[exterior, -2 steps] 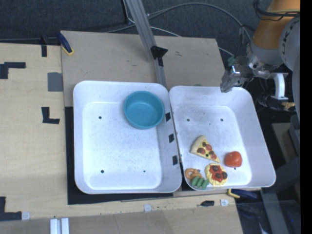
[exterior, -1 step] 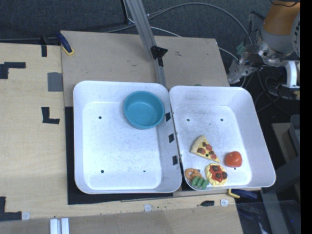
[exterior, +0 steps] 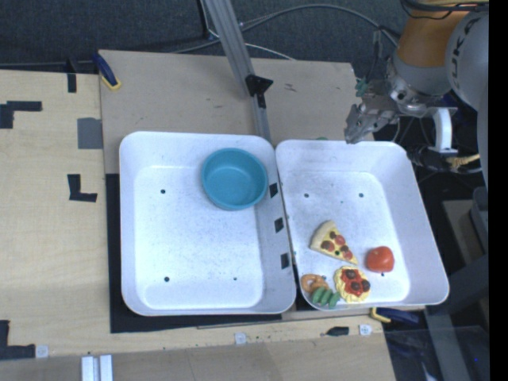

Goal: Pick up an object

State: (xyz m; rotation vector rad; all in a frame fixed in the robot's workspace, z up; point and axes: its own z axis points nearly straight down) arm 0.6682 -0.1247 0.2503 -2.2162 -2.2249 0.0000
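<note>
Pale wood-toned bench (exterior: 48,213), marked with scattered black tape pieces, set before a dark textured floor or backdrop along the top edge, where cables trail. Left white bin (exterior: 151,236), shallow, finely speckled, on a black mat. Right white bin (exterior: 397,205), touching the left one along their shared rim. Grey arm with orange band (exterior: 432,30), entering from the upper right. Slanted grey metal pole (exterior: 234,46), crossing down to the gap between the bins. Blue bowl (exterior: 233,178), upright, in the left bin's upper right part. Gripper (exterior: 359,127), hanging just above the right bin's far rim, nothing visibly in it; whether its fingers are spread or pressed together cannot be told. Toy pizza slice (exterior: 332,241), near the right bin's lower middle. Round toy pizza (exterior: 352,283), at its near rim. Red tomato (exterior: 380,259), just right of the slice. Pretzel (exterior: 313,280) and green piece (exterior: 323,296), in its near-left corner.
</note>
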